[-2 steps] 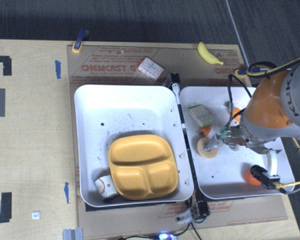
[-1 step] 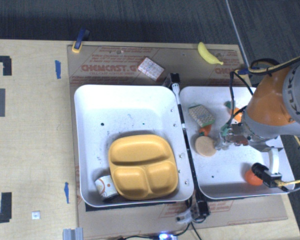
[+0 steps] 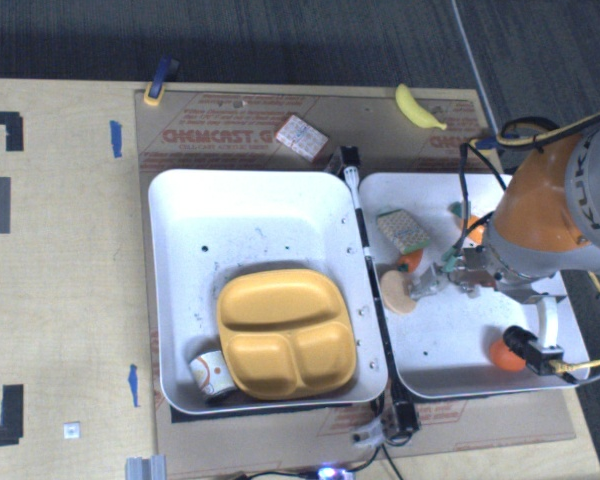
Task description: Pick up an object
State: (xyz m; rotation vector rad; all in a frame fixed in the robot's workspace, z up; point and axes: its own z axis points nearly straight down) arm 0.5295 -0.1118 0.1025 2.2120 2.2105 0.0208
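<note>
Gripper (image 3: 427,279) low in right bin (image 3: 450,368), finger state cannot tell, just beside tan disc (image 3: 396,293) near the bin's left wall; disc likely light, stiff, flat, so best pinched across its rim.

Banana (image 3: 419,108), blue clamp (image 3: 160,78), possibly card (image 3: 301,136) outside bins.

The light wooden bench (image 3: 60,298) carried a brown cardboard sheet (image 3: 230,133), and on that sheet sat two shallow white bins side by side: the left bin (image 3: 175,268) and, at its 3 o'clock, the right bin (image 3: 450,353). At the sheet's 12 o'clock lay a small printed packet (image 3: 301,137); a yellow banana (image 3: 418,108) lay toward 1 o'clock.
</note>
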